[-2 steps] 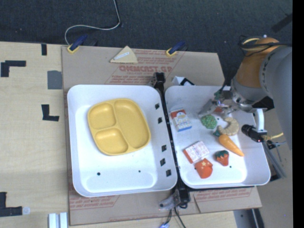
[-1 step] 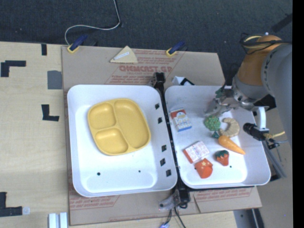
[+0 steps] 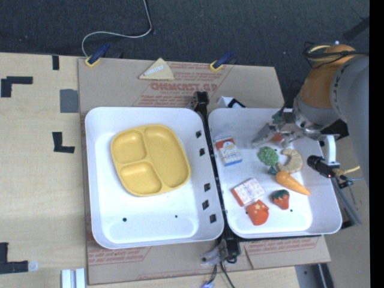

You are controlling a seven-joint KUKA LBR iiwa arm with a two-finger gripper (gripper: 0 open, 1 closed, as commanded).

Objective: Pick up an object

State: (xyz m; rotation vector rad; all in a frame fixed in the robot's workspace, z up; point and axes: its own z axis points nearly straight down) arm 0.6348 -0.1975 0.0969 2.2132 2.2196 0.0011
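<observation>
My gripper (image 3: 271,135) hangs low over the upper right part of the right bin (image 3: 240,120), with the grey arm and its orange band (image 3: 321,71) behind it. A small red item (image 3: 276,138) shows right by its tip, too small to identify. Just below lie a green broccoli (image 3: 268,156) and a beige curved piece (image 3: 293,159). An orange carrot (image 3: 292,182) lies further down. A red and white carton (image 3: 228,151) sits to the gripper's left.
Lower in the right bin lie a white and red packet (image 3: 248,191), a red block (image 3: 257,212) and a red strawberry-like toy (image 3: 281,198). The left bin (image 3: 102,221) holds a yellow divided plate (image 3: 150,159). Clips and a cable lie beyond the bins.
</observation>
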